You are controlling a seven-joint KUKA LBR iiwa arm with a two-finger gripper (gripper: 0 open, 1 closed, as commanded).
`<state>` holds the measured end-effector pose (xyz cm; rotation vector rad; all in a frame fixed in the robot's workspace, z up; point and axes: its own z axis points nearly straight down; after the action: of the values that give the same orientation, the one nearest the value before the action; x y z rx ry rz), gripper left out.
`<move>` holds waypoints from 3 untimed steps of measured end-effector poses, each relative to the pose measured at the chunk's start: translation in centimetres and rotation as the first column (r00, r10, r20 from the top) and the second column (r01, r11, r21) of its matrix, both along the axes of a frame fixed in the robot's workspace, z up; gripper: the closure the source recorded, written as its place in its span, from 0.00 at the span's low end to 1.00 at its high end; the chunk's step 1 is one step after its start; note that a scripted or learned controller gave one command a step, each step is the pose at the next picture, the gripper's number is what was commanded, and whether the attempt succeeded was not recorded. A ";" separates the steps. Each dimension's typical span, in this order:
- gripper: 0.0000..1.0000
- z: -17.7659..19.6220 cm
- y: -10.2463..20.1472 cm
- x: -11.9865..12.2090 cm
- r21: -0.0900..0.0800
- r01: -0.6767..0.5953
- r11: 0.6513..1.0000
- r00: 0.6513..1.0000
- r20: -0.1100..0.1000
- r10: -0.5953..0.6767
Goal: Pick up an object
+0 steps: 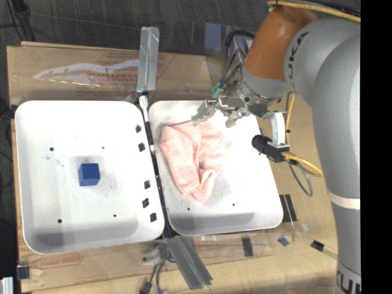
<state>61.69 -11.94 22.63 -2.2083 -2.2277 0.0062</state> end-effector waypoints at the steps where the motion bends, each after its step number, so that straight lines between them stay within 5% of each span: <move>1: 0.00 -8.9 -3.7 -2.1 0.000 -0.027 1.000 1.000 0.000 0.027; 2: 1.00 -7.9 -3.7 -2.1 -0.001 -0.031 1.000 1.000 -0.001 0.031; 3: 0.00 -7.9 -3.7 -2.1 -0.001 -0.032 1.000 1.000 -0.001 0.032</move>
<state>59.61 -15.62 14.73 -2.1729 -2.2624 0.0082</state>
